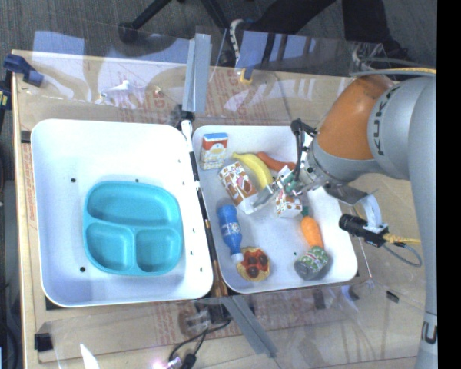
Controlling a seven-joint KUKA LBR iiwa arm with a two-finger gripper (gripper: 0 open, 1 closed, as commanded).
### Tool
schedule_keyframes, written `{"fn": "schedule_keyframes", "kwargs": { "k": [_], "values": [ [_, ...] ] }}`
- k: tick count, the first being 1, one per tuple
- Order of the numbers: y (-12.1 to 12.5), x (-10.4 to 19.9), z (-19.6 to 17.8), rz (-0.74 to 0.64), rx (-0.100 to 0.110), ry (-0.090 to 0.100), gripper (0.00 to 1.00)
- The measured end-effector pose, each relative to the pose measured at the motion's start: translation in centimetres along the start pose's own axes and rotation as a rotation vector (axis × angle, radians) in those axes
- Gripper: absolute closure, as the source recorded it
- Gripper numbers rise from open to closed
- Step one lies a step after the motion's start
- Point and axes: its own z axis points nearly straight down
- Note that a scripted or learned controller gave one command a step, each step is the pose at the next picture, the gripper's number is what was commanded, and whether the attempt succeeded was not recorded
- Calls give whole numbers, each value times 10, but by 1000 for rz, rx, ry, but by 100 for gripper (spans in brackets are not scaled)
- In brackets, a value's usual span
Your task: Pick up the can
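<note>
White bins: two, side by side on the bench. Left bin held one blue three-compartment tray, nothing in it. Right bin held everything else. One can, green-labelled, lay on its side in the near-right corner, just below one carrot. One blue bottle lay along the left wall, with one small plate of red fruit just below it at the near wall. One small carton stood at the far-left corner, one patterned box lay tilted beside one banana, and a second orange piece poked out just behind the banana. One gripper sat low mid-bin on another small patterned box, well apart from the can; whether its fingers were wide or closed could not be told from this angle. Grey arm with orange band covered the bin's far-right corner. Carrot lay between gripper and can.
</note>
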Motion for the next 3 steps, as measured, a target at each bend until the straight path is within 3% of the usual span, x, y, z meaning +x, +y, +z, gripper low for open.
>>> {"fn": "schedule_keyframes", "kwargs": {
  "k": [1,2,3],
  "values": [
    [9,-7,20,221,-26,-16,0],
    [11,-10,6,217,-34,-27,100],
    [20,-1,-118,517,-2,-1,100]
  ]
}}
